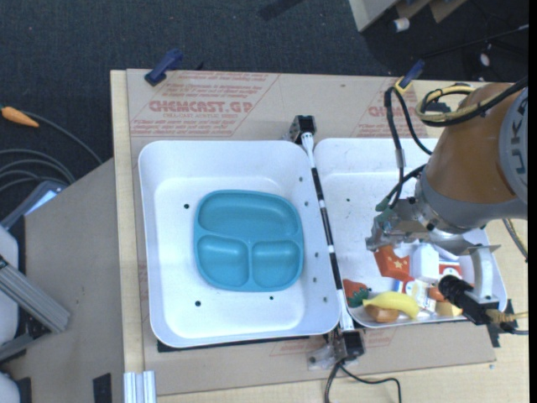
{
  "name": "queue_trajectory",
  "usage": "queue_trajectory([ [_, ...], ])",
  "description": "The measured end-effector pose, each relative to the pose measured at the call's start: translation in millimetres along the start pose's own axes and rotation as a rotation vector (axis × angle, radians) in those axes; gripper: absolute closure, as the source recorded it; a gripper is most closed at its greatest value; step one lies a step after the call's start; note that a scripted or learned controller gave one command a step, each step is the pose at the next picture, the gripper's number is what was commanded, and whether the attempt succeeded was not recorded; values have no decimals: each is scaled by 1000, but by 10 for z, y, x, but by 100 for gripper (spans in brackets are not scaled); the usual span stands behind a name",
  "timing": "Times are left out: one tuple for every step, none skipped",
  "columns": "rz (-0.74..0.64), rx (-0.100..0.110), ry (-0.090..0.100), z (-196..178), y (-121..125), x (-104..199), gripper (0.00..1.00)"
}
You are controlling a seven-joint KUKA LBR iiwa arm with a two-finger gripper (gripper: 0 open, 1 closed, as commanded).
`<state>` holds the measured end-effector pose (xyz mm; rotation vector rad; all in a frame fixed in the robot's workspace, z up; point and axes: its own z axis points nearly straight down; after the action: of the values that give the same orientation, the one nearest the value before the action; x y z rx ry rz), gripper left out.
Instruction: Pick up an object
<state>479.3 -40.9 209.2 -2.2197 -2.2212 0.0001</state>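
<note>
The things I could pick are heaped in the near corner of the right bin [352, 175]: a yellow banana [394, 302] lying along the front wall, a red packet [393, 264] just behind it, a small red and green piece [357, 293] to the banana's side, and some white and orange bits beside them that I cannot name. They crowd together, touching, which I judge makes a clean single grab harder.

My claw [388, 235] hangs low over the red packet, at the heap's far edge, because that is where the objects are. I cannot tell whether it is apart or together; my own wrist covers it from above, and nothing visibly sits in it.

The left bin [168, 175] holds a blue divided tray [248, 240] lying flat in its middle, well apart from the heap. Both bins rest side by side on the surface [210, 107].
</note>
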Motion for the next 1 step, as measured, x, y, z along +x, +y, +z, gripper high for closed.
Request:
queue_trajectory([
  [0, 0, -1, -365, 0, 98, 100],
])
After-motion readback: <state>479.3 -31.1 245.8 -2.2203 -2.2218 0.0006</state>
